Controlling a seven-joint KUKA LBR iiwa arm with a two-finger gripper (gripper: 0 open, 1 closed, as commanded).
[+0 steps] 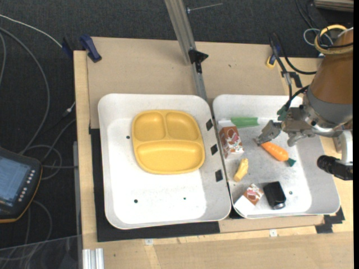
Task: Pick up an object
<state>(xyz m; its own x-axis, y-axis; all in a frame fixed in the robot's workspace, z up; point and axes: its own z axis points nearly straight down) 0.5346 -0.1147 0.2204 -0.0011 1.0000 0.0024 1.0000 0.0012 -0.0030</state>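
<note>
My gripper (279, 135) hangs over the upper middle of the right bin (322, 203), reaching in from the right. Its two grey fingers (266, 135) are spread apart, so it is open with nothing between them. An orange toy carrot (276, 151) with a green tip lies just below and in front of the fingertips, slanting down to the right. I cannot tell whether the fingers touch it.
The right bin also holds a green stick (244, 121), a red-brown packet (230, 140), a yellow banana piece (241, 170), a small red-white packet (253, 194) and a black block (274, 194). A yellow divided plate (167, 140) lies in the left bin (168, 206).
</note>
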